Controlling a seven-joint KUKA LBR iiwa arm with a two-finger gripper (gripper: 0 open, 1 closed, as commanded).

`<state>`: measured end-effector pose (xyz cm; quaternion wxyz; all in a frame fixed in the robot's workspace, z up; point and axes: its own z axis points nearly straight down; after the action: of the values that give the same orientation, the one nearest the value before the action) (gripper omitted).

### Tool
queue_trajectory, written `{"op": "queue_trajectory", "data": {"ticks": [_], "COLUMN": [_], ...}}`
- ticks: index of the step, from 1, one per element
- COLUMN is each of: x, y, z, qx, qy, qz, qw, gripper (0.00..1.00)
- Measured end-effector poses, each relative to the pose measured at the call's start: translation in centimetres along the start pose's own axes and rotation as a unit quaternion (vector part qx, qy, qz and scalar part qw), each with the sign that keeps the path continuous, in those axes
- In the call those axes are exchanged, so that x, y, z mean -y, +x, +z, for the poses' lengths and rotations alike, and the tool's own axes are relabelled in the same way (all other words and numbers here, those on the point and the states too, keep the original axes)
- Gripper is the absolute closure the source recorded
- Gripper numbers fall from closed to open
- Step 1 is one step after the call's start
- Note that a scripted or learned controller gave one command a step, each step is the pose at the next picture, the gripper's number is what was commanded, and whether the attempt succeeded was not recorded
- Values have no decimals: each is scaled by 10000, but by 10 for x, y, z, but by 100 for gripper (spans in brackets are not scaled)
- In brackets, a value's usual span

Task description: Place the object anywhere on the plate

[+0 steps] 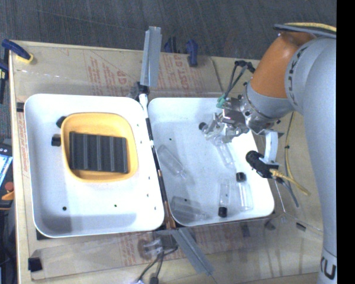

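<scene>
A yellow plate (pixel 77 123) lies in the left bin (pixel 41 188), and a dark ridged block (pixel 99 151) rests on it. My gripper (pixel 220 128) hangs low over the far part of the right bin (pixel 183 123), well to the right of the plate. Clear plastic pieces lie in the right bin: one tube (pixel 171 162) near its left wall, and two tubes with black caps (pixel 225 197) (pixel 243 189) near the front right. Something clear and glinting sits right at the gripper's tip; I cannot make out whether it is held.
A greyish clear piece (pixel 187 208) lies at the right bin's front edge. Two small black bits (pixel 60 122) (pixel 56 140) sit left of the plate. A metal bar (pixel 151 55) and clamps (pixel 192 51) stand behind the bins. The arm fills the right side.
</scene>
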<state>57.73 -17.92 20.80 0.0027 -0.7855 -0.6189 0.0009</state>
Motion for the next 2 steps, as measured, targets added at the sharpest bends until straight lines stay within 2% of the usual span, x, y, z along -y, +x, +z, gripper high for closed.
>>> {"op": "queue_trajectory", "data": {"ticks": [1,2], "x": [13,-1], "y": [55,123], "z": [19,-12], "qx": [7,8], "qy": [-2,-4], "qz": [-642,-577], "qw": [9979,9983], "gripper": [100,100]}}
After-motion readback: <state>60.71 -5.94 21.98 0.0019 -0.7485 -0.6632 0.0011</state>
